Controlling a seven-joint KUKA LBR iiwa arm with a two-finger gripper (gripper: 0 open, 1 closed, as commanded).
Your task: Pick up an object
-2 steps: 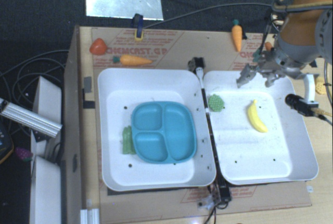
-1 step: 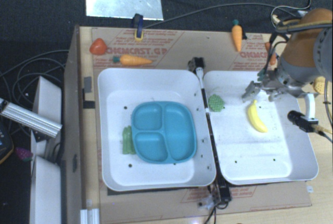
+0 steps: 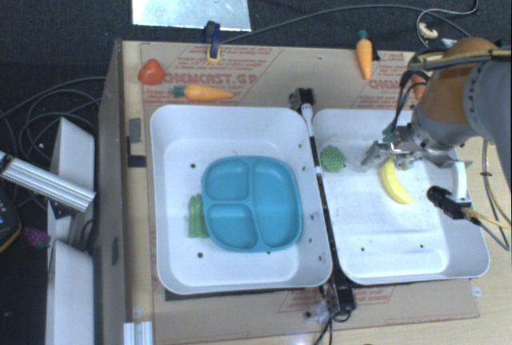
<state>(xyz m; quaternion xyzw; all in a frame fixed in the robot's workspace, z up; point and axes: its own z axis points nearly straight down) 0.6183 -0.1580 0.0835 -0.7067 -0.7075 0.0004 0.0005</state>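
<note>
A yellow banana lies in the right bin, toward its upper middle. A green round object rests at the right bin's left wall. My gripper hangs low over the right bin just above the banana's upper end, with metal fingers spread to either side; nothing is between them. The left bin holds a blue divided plate and a green piece tucked at the plate's left edge.
On the cardboard behind the bins lie a carrot, a red-orange item and another carrot. A blue-yellow clamp stands at the back edge. Cables run at right and left. A black clip sits between the bins.
</note>
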